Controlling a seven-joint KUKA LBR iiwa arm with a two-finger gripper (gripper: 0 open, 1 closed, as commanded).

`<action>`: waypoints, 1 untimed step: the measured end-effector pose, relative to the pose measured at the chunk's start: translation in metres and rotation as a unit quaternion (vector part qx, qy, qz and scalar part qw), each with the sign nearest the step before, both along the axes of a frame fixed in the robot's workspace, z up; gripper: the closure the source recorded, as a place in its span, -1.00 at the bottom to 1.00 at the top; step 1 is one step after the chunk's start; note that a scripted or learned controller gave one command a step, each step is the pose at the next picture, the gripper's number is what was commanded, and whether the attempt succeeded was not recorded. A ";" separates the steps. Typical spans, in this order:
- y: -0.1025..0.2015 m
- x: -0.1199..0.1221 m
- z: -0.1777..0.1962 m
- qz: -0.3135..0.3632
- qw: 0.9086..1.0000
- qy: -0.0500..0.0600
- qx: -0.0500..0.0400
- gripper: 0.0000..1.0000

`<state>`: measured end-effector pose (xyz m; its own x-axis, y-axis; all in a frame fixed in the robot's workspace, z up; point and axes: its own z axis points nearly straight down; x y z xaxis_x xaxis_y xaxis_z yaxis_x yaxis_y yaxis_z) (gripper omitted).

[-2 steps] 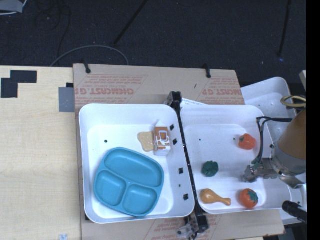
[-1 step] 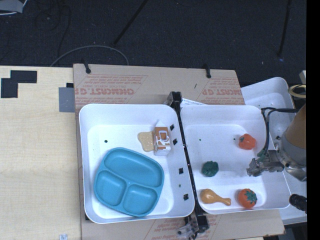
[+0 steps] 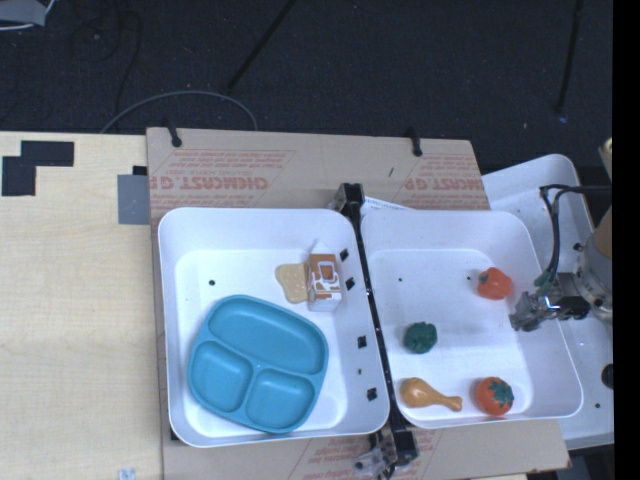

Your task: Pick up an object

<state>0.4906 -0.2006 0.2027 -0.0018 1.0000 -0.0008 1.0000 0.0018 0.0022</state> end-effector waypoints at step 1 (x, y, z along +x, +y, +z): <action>-0.002 0.007 0.044 0.000 1.000 0.001 0.000 1.00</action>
